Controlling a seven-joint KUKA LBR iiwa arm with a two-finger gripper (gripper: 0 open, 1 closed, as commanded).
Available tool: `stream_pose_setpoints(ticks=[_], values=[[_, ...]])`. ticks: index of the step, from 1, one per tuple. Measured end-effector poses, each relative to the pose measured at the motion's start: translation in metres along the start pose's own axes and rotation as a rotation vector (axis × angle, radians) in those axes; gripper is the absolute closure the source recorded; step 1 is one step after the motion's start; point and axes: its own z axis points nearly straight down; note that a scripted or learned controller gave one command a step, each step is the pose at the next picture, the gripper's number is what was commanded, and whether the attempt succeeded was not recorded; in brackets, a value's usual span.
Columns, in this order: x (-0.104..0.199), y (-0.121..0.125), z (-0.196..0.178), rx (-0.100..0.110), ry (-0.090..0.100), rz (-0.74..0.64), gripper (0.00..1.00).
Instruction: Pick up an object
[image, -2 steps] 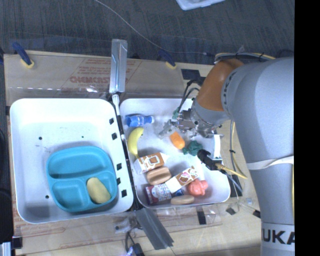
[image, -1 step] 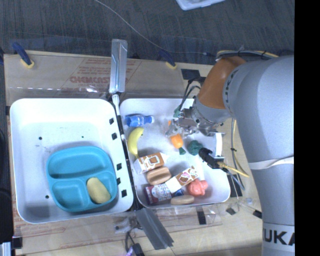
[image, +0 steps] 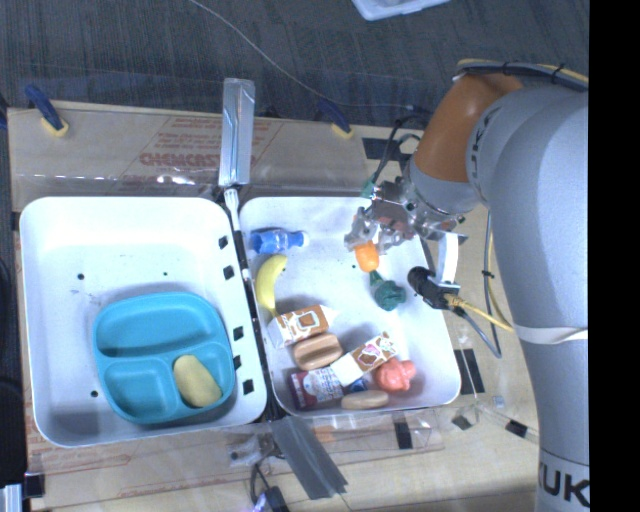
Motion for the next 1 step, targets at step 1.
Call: stream_pose_setpoints(ticks=[1], values=[[-0.0148, 0.0188, -0.0138, 0.002, 0.0, -0.38, 1.0]])
